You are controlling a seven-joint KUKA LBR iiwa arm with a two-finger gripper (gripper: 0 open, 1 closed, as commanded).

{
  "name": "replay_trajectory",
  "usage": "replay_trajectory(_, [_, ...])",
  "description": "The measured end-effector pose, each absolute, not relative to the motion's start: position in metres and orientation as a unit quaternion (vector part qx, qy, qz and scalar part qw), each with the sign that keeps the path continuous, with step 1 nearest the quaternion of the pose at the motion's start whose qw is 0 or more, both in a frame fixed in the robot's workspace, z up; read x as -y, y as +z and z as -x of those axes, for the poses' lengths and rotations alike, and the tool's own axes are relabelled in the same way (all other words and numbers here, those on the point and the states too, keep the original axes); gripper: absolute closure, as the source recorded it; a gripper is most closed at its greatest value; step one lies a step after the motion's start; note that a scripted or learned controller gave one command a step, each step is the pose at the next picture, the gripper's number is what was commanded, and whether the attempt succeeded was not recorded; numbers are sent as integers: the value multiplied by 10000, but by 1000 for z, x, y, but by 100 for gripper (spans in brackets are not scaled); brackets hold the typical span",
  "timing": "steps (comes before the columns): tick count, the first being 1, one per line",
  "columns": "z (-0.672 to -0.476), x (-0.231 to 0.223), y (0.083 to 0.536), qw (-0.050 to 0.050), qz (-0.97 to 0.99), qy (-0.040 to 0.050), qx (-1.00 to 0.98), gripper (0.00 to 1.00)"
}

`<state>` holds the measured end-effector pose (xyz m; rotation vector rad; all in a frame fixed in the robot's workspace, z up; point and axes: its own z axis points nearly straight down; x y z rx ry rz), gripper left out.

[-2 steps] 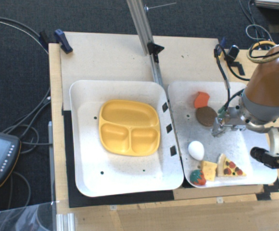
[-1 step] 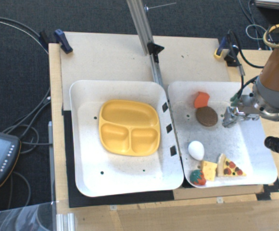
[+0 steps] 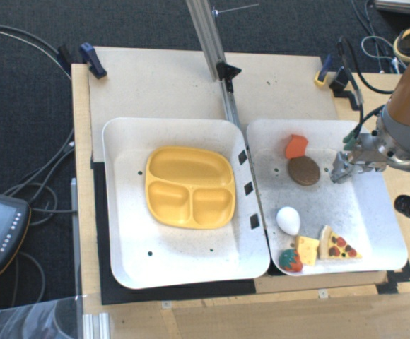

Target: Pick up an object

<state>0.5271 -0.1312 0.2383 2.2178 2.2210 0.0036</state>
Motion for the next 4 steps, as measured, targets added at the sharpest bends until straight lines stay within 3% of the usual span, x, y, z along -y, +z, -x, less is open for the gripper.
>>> replay_trajectory(2, [-537, 19, 245, -13, -7041, 13, -7101, 100])
replay_trajectory(4, [-549, -89, 224, -9, -7047, 8, -7095, 100])
